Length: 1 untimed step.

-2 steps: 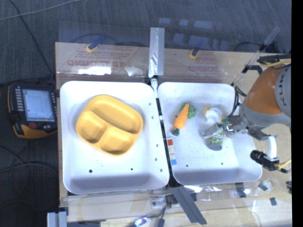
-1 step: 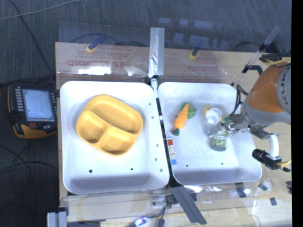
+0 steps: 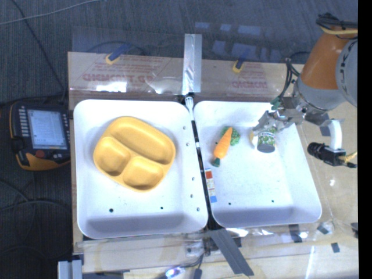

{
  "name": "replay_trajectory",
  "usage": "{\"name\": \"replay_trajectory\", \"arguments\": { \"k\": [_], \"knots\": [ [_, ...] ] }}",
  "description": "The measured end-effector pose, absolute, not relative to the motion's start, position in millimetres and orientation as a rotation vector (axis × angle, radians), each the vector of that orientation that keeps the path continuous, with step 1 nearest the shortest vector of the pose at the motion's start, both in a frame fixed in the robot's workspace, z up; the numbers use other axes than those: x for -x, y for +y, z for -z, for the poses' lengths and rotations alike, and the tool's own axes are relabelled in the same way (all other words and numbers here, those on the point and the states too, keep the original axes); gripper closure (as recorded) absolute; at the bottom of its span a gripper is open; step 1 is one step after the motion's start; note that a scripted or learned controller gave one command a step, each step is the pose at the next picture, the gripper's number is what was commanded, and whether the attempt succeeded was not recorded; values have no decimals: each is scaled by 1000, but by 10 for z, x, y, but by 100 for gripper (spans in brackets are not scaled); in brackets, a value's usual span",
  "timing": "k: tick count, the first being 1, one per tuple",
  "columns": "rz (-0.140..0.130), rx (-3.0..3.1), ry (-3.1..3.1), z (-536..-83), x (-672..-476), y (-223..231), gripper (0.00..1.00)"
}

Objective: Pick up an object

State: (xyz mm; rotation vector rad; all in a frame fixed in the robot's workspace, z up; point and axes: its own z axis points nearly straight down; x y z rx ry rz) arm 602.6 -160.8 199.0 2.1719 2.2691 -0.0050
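Two bins: white, side by side on the table (image 3: 78,63), seen from the camera above.
Left bin (image 3: 87,214): holds a yellow divided tray (image 3: 135,153).
Right bin (image 3: 290,202): holds a toy carrot (image 3: 223,144) near its left wall and a small can (image 3: 266,140) further right.
My end effector (image 3: 272,121): above the right bin's far right corner, just over the small can.
Fingers: I cannot tell their state.
Carrot: well apart from my end effector.

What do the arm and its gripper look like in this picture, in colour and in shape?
The arm is a thick rounded body, grey with a wide orange band above the wrist. The gripper is a small assembly of grey metal parts with thin fingers. Dark cables run along the wrist, and a white and black attachment sticks out beside it.
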Motion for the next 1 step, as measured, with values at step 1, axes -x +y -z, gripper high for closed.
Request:
{"name": "replay_trajectory", "arguments": {
  "k": [1],
  "knots": [
    [11,-2170,2271,-2074,-6027,-1605,100]
  ]
}}
